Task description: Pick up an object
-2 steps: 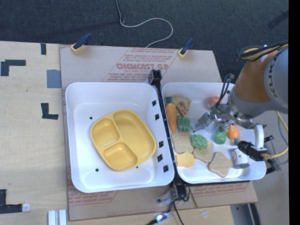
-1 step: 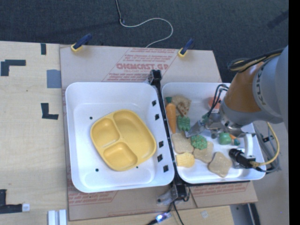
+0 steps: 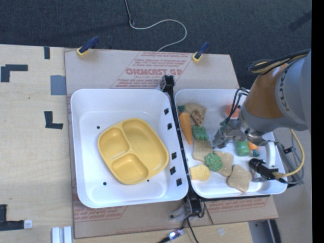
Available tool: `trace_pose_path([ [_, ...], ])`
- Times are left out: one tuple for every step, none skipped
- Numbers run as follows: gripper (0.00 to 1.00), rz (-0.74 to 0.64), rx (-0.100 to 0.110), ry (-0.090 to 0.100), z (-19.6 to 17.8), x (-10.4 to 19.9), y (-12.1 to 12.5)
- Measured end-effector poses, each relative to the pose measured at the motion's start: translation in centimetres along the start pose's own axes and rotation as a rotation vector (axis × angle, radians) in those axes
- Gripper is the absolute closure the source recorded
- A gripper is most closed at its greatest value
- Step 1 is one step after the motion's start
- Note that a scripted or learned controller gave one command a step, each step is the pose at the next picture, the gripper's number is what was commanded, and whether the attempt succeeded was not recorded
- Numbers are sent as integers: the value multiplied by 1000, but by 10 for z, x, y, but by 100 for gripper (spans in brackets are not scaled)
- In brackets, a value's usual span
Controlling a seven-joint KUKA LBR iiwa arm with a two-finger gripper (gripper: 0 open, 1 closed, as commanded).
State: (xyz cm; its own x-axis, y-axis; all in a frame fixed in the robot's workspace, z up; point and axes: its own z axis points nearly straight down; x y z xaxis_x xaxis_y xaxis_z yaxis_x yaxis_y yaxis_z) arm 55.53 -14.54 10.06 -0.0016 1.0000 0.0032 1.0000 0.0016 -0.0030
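Right now the gripper [image 3: 218, 139] hangs low inside the right bin [image 3: 276, 189], down among the toy food. Whether it is loose, squeezed tight or has caught something, I cannot tell, because the arm [image 3: 276, 97] covers it from above. Nothing looks lifted up, so I think the pick is not done yet. It still has to grab one thing and raise it.

The closest things are a tan bread piece [image 3: 201, 149] just under it, a green block [image 3: 199, 133] just beside it, and a bumpy green ball [image 3: 213, 161] near it. An orange carrot [image 3: 186, 127] lies along the wall between the bins. A brown cracker [image 3: 196, 113] sits at the back. A yellow slice [image 3: 199, 173] and a toast piece [image 3: 239, 178] lie at the front. A small green toy [image 3: 242, 148] sits under the arm.

The food is packed close, some bits touching, so a neighbor could get bumped or pinched too.

The left bin [image 3: 83, 115] has a yellow tray [image 3: 132, 150] with three parts.
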Motion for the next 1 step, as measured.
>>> trace_pose_path([
  [100,2,-6,-5,-56,-8,-5],
])
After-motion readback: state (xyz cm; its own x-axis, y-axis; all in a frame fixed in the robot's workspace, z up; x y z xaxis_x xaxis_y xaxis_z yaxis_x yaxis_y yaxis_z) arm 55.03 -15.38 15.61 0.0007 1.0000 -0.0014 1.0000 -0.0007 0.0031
